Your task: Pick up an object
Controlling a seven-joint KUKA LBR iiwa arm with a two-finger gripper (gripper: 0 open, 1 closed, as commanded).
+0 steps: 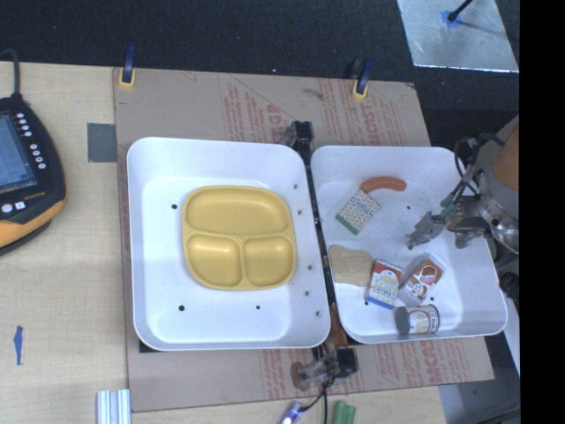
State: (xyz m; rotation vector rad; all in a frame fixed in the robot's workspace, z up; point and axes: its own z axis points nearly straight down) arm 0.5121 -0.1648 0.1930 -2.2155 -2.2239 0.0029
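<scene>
The right bin [415, 168] holds several small items: an orange sausage [383, 185], a green-patterned packet [357, 211], a tan sponge-like piece [350, 266], a red-and-white carton [384, 284], a small red box [423, 278] and a can [418, 320] lying on its side. My gripper [429, 229] reaches in from the right and hangs over the bin's right half, above the small red box and right of the packet. Its fingers look spread, with nothing between them.
The left bin [150, 175] carries a yellow divided plate [238, 237]. A teach pendant [22, 175] lies at the bench's left edge. Clamps [360, 78] hold the cardboard sheet at the back.
</scene>
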